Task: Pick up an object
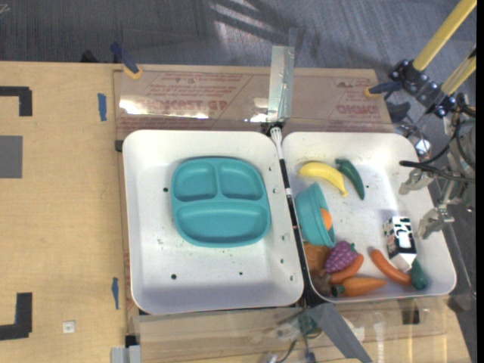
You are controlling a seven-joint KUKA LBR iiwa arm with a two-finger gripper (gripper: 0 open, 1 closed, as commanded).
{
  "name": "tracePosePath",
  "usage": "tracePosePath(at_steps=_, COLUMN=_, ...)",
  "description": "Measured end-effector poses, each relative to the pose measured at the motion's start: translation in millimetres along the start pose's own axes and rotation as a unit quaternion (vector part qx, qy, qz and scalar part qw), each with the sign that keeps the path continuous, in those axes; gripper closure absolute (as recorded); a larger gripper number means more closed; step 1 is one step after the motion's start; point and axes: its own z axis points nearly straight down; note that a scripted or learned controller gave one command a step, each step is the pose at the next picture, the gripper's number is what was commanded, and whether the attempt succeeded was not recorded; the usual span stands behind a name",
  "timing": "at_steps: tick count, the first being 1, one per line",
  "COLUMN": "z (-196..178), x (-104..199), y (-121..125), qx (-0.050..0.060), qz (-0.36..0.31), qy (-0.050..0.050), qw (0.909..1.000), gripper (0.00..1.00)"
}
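Note:
The left bin (144,225) holds a teal divided plate (219,201) lying flat near its middle. In the right bin (378,146) a yellow banana (321,175) and a dark green pepper (350,177) lie at the back. A teal bowl (311,216) is tipped on its side against the left wall, with something orange (326,218) inside it. Purple grapes (342,257) sit in front of the bowl. Two carrots (389,267) (361,284) lie along the front wall. A small black and white box (399,237) lies at the right.
A metal strip (281,82) stands behind the seam between the bins. A tan board (57,203) covers the bench at left. Yellow poles (446,29), clamps and cables (439,180) crowd the right bin's right side.

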Motion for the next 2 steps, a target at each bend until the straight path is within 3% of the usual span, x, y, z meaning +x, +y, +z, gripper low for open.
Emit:
tracePosePath(at_steps=1, z=116, x=28, y=5, qx=0.002, qz=-0.033, qy=-0.007, qw=0.9994, gripper=0.00)
tracePosePath(at_steps=2, z=131, x=-33, y=92, qx=-0.001, qz=-0.040, qy=-0.005, qw=0.9992, gripper=0.00)
